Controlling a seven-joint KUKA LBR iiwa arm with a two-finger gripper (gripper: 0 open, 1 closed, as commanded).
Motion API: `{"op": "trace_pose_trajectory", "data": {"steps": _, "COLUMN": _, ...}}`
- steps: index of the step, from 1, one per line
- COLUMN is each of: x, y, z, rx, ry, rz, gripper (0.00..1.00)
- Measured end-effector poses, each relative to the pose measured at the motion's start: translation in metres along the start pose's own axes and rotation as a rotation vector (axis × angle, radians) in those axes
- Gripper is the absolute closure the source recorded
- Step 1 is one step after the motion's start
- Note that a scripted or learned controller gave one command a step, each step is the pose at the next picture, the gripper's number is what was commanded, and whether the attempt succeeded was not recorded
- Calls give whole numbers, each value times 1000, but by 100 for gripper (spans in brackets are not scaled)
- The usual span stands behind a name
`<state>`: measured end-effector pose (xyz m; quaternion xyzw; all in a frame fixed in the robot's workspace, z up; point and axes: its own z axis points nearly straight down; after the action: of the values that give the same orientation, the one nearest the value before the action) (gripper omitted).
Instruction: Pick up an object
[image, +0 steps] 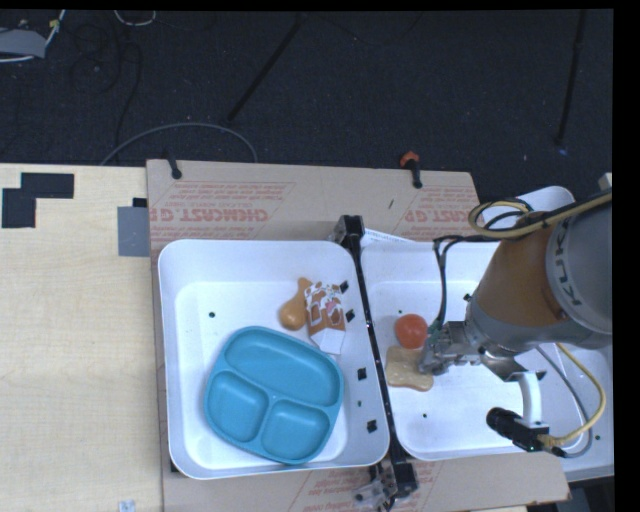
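In the near part of the left bin (185, 300) lies a blue divided plate (273, 395), with three compartments, tilted a little toward the divider. Across the divider, in the right bin (420, 445), the gripper (436, 358) sits low over a pale tan flat piece (408, 371), at that piece's right edge; from this slanted view whether the claw is apart or together cannot be told, and nothing can be seen clamped in it. Just beyond the tan piece, touching or nearly so, is a small red-orange ball (410, 328). Farther back in the left bin, an orange-brown toy (296, 308) lies against a printed brown-and-white packet (325, 308). To do this step well, the claw should probably straddle one object alone, the tan piece, squarely, so the ball beside it is not nudged, then lift straight up.
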<state>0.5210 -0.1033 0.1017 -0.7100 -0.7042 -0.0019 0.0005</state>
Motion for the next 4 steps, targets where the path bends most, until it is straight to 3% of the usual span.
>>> {"op": "trace_pose_trajectory", "data": {"steps": 2, "x": 2, "y": -3, "z": -104, "rx": -1, "ry": -3, "rz": -9, "gripper": 100}}
{"op": "trace_pose_trajectory", "data": {"steps": 3, "x": 1, "y": -3, "z": -130, "rx": 2, "ry": -3, "rz": -9, "gripper": 100}}
{"op": "trace_pose_trajectory", "data": {"steps": 4, "x": 52, "y": 12, "z": -117, "rx": 6, "ry": -2, "rz": -12, "gripper": 100}}
